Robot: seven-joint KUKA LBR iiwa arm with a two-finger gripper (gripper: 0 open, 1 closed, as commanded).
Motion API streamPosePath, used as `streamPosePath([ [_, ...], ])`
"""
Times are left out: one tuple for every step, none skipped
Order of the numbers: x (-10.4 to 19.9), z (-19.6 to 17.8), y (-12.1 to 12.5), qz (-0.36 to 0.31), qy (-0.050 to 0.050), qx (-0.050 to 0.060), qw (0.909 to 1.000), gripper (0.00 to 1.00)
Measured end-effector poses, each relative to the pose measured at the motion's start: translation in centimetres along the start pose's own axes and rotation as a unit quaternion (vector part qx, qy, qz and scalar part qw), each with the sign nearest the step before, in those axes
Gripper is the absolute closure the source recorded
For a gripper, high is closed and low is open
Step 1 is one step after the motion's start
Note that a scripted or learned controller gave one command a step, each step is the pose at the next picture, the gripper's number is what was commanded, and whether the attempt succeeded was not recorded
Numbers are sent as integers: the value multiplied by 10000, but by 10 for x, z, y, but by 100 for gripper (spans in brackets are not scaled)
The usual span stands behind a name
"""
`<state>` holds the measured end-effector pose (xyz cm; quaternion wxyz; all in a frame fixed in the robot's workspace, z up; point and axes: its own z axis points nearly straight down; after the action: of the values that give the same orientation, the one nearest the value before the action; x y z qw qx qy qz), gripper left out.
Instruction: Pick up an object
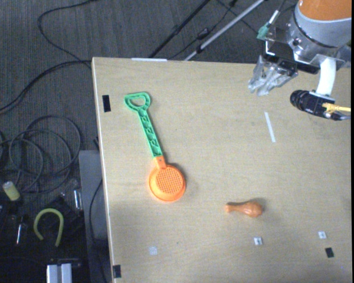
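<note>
A: How many loose things lie on the tabletop [224, 99]?

B: Three that I can count. One strainer [155, 152] with a green handle and a round orange head, lying at a slant on the left side, its loop end toward the far edge and its head toward the near edge. One small orange drumstick-shaped toy [245, 208], lower and to the right of the strainer's head, well apart from it. One thin white stick [270, 127], right of centre, further back.

A: And the arm?

B: One arm [324, 10], coming in at the top right, grey with an orange band. Its gripper [265, 81] hangs over the far right part of the tabletop, just above the white stick's upper end in the view, and well apart from the strainer and the toy.

A: Has the gripper got anything?

B: Nothing shows between the fingers; how far apart they stand I cannot tell, they blur together.

A: Anything else on the surface?

B: A few small dark and pale markers near the edges.
</note>
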<state>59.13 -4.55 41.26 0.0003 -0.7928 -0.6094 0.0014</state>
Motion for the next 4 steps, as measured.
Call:
streamPosePath([
  [-45, -21, -53, 1265, 0, 1, 9920, 100],
  [32, -6, -80, 1693, 1, 1, 9856, 100],
  [106, 172, -30, 1648, -2, 17, 9863, 100],
  [178, 162, -64, 1190, 0, 11, 9929, 100],
])
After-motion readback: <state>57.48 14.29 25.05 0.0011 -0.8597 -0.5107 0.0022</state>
